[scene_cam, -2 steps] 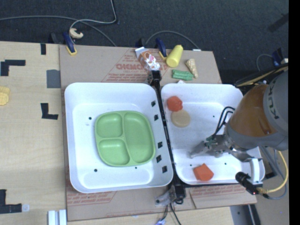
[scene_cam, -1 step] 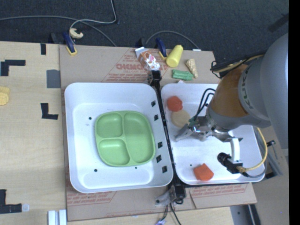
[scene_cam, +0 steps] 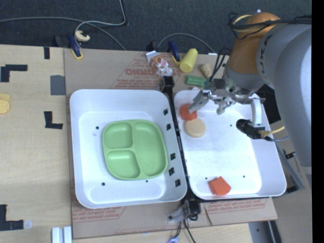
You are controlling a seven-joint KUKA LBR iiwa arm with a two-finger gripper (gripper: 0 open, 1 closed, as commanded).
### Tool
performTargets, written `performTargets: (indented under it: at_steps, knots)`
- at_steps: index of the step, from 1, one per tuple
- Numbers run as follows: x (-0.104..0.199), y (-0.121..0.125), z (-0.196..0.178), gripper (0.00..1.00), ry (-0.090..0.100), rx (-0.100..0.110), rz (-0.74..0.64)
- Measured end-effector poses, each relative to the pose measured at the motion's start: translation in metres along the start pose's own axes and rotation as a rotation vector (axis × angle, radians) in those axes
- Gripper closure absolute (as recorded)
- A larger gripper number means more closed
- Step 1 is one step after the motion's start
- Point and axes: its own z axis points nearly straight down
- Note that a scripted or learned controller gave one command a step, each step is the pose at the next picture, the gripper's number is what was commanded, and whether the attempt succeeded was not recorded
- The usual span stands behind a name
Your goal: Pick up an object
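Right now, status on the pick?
Gripper open, low in right bin, nothing held. One finger by red round piece; tan disc touching it. Orange block apart, near front.

Red disc (scene_cam: 188, 113): you are seeing it partly covered by a gripper finger (scene_cam: 198, 101).
Arm (scene_cam: 283, 70): the frame's right edge is cutting it off.
Finger contact with disc: you cannot tell.

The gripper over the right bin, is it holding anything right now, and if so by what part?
Nothing is held. The gripper hangs open above the right bin; one fingertip sits over the red round piece, but nothing lies between the fingers.
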Motion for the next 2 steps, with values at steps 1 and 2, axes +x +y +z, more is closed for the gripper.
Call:
performTargets:
  at_steps: [1, 2]
  knots:
    - [-0.019, 0.035, 0.1, 0.0, -0.001, 0.001, 0.0]
    - [-0.019, 0.035, 0.09, 1.0, -0.003, 0.002, -0.001]
